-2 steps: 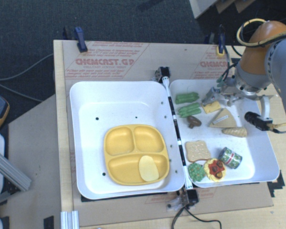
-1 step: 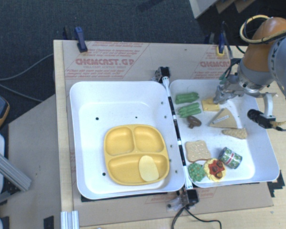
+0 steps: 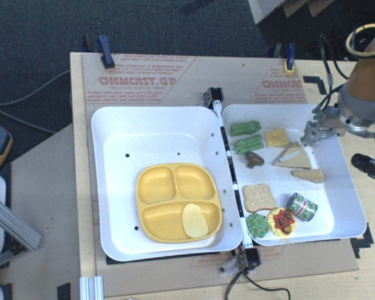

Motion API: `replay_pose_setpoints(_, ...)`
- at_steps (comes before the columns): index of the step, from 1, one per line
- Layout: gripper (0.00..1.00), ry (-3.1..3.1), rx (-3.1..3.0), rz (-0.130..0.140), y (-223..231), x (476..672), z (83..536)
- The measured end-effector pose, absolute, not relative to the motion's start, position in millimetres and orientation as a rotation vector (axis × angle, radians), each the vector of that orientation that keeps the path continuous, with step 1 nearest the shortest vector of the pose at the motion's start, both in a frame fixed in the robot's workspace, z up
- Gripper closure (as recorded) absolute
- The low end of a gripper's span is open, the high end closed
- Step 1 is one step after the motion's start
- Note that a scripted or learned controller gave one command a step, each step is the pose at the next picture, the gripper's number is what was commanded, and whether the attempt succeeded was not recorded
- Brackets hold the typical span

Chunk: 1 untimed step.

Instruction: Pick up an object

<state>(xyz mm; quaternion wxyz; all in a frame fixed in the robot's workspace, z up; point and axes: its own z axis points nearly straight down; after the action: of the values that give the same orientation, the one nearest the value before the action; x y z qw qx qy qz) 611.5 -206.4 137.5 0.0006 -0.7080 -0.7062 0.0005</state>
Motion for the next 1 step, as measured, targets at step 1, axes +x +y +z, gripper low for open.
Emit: replay_pose_setpoints(1,1.00,-2.226,-2.212,-0.002,-136.4,615.8,135.6)
